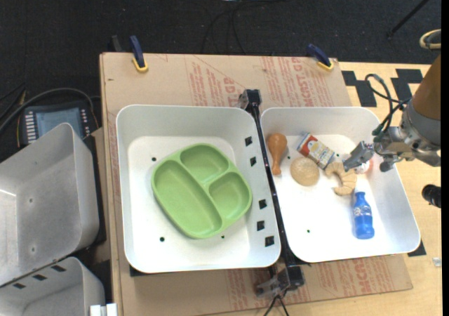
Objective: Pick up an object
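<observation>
My pincer (359, 156) hangs over the right bin (393, 237), near its upper right; whether it is spread or pressed together I cannot tell. Just beside it lies a tan piece (344, 182), then a round beige lump (305, 171), a small packet (316, 150) and a drumstick (278, 151) lying top to bottom. The blue bottle (362, 215) lies lower, cap up-frame. The left bin (133, 167) holds a green divided plate (202, 189).

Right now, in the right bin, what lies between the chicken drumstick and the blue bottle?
In the camera view, a round tan bread-like piece lies between the drumstick and the blue bottle, with bare white bin floor toward the bottle.
</observation>
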Action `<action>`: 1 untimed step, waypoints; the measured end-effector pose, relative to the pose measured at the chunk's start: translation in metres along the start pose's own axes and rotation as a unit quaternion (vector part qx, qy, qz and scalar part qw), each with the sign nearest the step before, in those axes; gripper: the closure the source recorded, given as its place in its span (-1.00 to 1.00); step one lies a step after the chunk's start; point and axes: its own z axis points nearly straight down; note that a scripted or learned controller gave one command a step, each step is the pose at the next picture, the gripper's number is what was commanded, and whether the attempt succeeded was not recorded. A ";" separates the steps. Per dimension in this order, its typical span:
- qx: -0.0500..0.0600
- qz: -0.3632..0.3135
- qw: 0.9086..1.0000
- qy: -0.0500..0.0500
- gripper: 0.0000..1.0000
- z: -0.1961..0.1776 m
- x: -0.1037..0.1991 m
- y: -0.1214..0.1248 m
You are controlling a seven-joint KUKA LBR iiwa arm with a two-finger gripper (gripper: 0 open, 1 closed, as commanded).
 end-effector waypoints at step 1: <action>0.002 0.000 1.000 0.000 -1.00 0.062 0.002 0.006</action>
